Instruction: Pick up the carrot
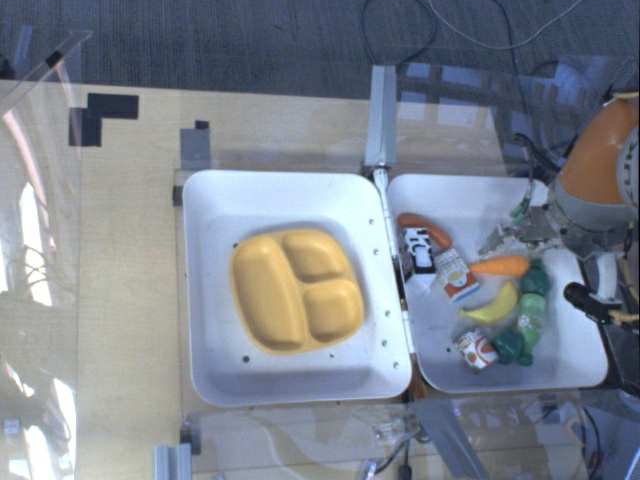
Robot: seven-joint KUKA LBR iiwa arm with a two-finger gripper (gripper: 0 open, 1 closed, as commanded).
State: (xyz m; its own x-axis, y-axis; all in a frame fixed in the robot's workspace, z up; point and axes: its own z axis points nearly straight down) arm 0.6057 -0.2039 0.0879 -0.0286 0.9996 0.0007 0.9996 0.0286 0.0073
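Hovering in the right white bin, the metal claw sits at the grey arm's tip; whether it is spread or pressed together cannot be told. The small orange carrot lies just below it, the yellow banana further down, green vegetables alongside.

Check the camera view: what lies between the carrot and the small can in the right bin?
In the camera view, the banana lies between the carrot and the small can.
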